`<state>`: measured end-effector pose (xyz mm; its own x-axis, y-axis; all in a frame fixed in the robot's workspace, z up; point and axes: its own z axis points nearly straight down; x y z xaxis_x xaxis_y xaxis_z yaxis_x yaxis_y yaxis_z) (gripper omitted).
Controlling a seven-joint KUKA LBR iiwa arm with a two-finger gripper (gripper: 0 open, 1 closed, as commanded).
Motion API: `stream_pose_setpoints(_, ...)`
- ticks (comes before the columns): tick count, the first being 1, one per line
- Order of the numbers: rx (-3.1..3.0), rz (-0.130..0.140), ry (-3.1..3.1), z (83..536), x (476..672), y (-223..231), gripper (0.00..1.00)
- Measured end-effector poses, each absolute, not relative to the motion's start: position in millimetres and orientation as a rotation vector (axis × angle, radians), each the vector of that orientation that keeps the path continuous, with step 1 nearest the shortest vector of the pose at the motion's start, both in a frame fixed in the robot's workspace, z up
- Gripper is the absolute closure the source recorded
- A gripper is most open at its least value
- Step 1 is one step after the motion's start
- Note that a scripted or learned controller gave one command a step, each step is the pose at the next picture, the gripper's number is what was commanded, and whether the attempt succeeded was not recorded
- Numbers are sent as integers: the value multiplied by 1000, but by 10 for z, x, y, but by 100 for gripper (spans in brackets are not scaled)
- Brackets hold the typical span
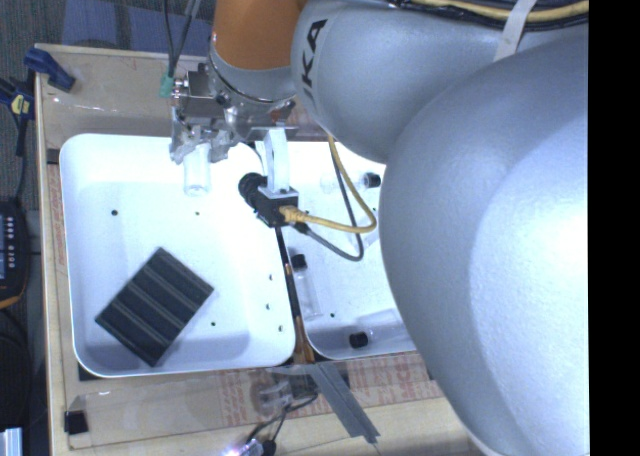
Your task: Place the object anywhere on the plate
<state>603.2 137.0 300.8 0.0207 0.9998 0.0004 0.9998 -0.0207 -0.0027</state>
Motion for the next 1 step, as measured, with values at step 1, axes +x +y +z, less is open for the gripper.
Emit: stream_pose_setpoints(1, -2002, 4, -2418, 2566, 6432, 1980, 100)
